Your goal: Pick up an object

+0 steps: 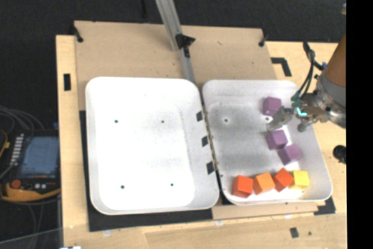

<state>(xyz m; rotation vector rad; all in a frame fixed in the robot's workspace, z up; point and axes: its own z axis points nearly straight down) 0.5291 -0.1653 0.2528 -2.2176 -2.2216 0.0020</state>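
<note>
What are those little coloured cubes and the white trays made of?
The purple blocks and the orange, red and yellow row look like painted wood or foam: matte, flat colour, crisp edges; I can't tell which. The right bin and left bin look like moulded plastic, with smooth rounded rims.

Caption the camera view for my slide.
Gripper hovers among purple blocks in the right bin.

A light wooden bench (245, 55) carries two shallow white bins side by side on a dark mat (87, 207): the left bin (99, 125) and the right bin (233, 96), their inner edges touching. A slanted metal pole (166, 3) meets the bench's rear.
</note>
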